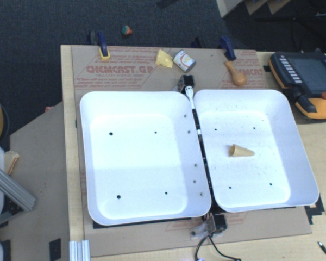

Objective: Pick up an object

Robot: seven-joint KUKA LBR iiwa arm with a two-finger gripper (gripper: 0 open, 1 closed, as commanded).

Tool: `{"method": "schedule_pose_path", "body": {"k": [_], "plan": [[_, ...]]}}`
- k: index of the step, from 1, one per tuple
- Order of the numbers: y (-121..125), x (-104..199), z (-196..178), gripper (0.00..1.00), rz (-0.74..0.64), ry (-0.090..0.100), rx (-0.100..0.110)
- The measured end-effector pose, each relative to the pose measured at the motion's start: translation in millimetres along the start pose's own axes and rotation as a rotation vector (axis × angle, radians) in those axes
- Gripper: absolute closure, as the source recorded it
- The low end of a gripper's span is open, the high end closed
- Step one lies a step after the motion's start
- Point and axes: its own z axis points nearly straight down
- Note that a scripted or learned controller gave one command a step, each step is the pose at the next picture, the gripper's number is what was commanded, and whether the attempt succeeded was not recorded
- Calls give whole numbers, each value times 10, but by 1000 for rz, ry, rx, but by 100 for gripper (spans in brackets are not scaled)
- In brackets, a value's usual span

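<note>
We see two shallow white bins side by side on the counter (70, 145). The left bin (92, 145) shows a bare white floor with a few small dark dots. Behind the bins, on the brown board, lie a yellow wedge (163, 59), a small white box (184, 61) and a wooden-handled piece (235, 74). In the right bin (293, 145), a small tan cone (240, 151) lies on its side near the middle. We cannot tell how the jaws stand. A handheld controller (304, 80) sits at far right.
</note>
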Motion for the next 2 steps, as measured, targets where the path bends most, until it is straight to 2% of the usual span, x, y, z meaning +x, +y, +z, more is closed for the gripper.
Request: {"method": "schedule_pose_path", "body": {"k": [1, 2], "plan": [[602, 583, 824, 0, -5, 9, 25], [741, 1074, -464, 0, -5, 4, 1]]}}
